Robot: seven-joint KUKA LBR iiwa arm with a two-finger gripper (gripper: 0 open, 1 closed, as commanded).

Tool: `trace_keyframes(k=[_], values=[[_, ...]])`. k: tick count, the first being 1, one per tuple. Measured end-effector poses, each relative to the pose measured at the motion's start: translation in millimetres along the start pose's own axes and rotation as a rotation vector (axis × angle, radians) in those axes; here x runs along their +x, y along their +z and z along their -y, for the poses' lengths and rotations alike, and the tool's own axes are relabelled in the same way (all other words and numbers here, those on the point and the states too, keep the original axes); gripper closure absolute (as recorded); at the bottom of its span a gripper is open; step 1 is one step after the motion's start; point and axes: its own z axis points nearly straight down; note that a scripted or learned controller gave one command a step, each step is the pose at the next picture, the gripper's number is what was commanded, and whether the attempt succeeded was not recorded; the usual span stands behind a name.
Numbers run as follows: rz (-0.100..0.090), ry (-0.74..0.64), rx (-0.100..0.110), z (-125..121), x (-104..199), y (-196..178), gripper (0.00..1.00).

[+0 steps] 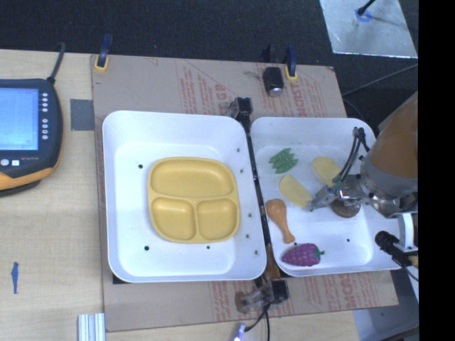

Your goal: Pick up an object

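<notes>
Nearest the camera, at the bench's front edge, a cluster of clamps and cable (261, 295) sat just below the seam between the two bins. Taking the right bin (359, 263) as the landmark: a purple grape bunch (303, 254) lay in its front left corner, a brown drumstick (279, 218) against its left wall, a pale yellow block (293, 190) near its middle, a second yellow piece (325, 168) behind that, and a green leafy item (283, 160) toward its back left. The gripper (324, 199) was low inside this bin's right half, its tip just beside the yellow block; the fingers looked close together with nothing visible between them, though the view was too coarse to be sure. Left of the right bin, the other bin (122, 190) held a yellow divided plate (193, 198).

Likely trouble: the tip sat beside the block rather than around it, so closing could nudge the block away or catch only air. The arm's bulk also hid part of the bin's right side.

Faint red print on the cardboard under the bins was unreadable; a handheld pendant (25, 133) lay far left, its labels illegible.
</notes>
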Motion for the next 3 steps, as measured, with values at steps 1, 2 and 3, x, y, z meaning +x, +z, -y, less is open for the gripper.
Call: trace_keyframes(k=[1,2,3], values=[[-0.002,0.000,0.001,-66.6,-9.0,0.4,0.00],[-0.002,-0.002,0.004,-131.4,-39.3,-38.3,0.00],[-0.003,-0.001,0.008,-57.9,-30.8,-30.1,0.00]])
